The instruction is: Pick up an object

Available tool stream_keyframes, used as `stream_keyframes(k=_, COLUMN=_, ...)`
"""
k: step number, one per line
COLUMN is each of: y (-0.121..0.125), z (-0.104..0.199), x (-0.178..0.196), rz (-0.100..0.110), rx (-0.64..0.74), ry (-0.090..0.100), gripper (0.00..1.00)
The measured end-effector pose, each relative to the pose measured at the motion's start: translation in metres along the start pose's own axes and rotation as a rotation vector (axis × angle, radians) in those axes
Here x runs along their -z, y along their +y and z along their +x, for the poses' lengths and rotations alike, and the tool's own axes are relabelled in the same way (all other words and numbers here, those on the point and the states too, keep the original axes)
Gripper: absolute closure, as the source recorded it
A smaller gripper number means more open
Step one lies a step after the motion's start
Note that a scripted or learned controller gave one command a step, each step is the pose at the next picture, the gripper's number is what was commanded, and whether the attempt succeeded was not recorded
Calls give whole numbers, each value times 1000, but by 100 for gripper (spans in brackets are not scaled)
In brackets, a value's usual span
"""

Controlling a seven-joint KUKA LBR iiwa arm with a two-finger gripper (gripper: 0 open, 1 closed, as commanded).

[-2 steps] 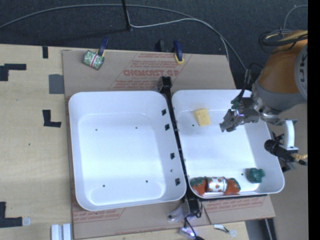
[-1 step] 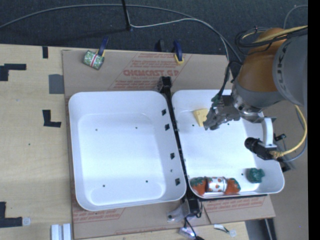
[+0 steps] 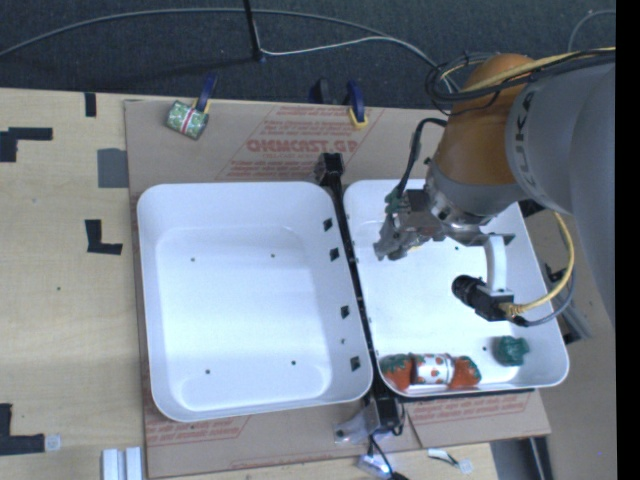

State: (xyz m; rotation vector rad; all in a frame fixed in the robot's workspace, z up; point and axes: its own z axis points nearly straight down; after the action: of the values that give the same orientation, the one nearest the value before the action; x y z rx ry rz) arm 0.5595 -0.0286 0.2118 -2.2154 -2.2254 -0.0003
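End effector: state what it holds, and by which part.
Nothing shows between the fingers of the end effector, which hangs over the right bin, apart from the objects at its near edge.

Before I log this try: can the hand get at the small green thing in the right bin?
Probably yes. The hand hovers over the right bin, and the small green thing lies alone near its lower right corner, apart from the red and white object, with nothing covering it.

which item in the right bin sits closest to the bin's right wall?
The small teal object, alone by the right wall. The orange-and-white object lies further left along the front wall. The pincer hovers well above both.
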Motion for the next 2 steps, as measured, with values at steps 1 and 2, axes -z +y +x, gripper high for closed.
stream_keyframes(k=1, y=12, z=58, x=-5, rz=0, rx=1, ry=0, gripper=100)
stream_keyframes(k=2, y=24, z=108, x=10, rz=-1, rx=0, ry=0, gripper=100)
